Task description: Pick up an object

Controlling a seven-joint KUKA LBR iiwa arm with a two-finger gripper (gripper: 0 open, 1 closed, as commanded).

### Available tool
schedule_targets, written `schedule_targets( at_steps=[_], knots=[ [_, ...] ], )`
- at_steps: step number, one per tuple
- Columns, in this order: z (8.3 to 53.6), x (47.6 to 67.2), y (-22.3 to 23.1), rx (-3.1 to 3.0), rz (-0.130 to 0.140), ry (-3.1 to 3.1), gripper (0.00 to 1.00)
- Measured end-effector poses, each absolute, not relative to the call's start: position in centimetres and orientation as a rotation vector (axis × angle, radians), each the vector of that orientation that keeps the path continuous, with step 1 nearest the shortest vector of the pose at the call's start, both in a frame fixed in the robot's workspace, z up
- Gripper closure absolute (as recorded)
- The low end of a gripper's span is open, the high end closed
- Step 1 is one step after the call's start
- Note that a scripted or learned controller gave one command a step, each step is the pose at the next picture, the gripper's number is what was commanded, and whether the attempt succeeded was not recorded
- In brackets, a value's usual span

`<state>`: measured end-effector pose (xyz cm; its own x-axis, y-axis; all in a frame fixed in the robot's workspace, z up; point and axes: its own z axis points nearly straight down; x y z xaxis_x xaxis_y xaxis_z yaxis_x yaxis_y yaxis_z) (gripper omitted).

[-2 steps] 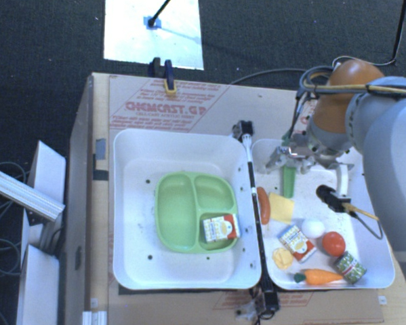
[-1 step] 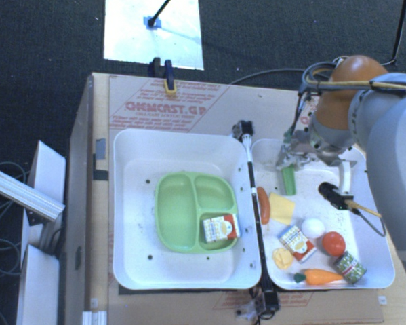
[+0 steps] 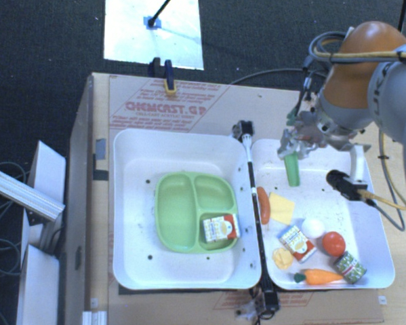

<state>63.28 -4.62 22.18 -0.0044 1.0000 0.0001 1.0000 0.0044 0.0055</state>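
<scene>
Left bin (image 3: 130,188): green divided plate (image 3: 187,212), with a small juice carton (image 3: 219,228) in its lower right compartment.

Right bin (image 3: 372,228): red sausage (image 3: 262,204) along the left wall, yellow cheese slice (image 3: 281,208) beside it, second carton (image 3: 297,242), white egg (image 3: 313,227), tomato (image 3: 333,243), small can (image 3: 350,267), and carrot (image 3: 317,276) near the front wall.

My pincer (image 3: 293,151) hangs over the right bin's far left corner, closed on the green cylinder (image 3: 293,170). The cylinder's long axis runs near vertical in the view, upper end between my fingers, lower end pointing down toward the cheese, clear of it.
</scene>
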Motion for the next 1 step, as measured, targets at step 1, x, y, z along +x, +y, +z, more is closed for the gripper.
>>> schedule_targets(
  at_steps=[1],
  knots=[
    [26.08, 58.69, 0.56, 2.215, 0.004, 2.226, 1.00]
  ],
)
